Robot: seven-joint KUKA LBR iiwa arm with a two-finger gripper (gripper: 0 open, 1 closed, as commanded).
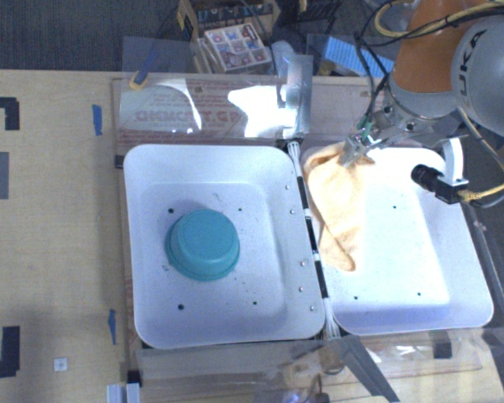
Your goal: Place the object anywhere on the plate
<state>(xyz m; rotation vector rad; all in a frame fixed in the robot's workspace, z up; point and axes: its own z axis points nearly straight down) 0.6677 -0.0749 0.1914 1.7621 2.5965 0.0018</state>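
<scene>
A round teal plate point(203, 243) lies in the middle of the left bin point(151, 175). A pale orange cloth point(336, 212) lies stretched along the left side of the right bin point(428, 267), close to the wall between the bins. My gripper point(355, 150) is at the cloth's top right corner, near the right bin's far edge. Its fingers are pinched on that corner, and the cloth rises to a peak there. The rest of the cloth trails down towards the front.
A black fitting with a white clip point(437, 181) juts from the arm over the right bin's far right. Beyond the bins lie a clear plastic sheet point(193, 107) and boxes point(231, 32). Bare wooden benchtop point(50, 225) extends to the left.
</scene>
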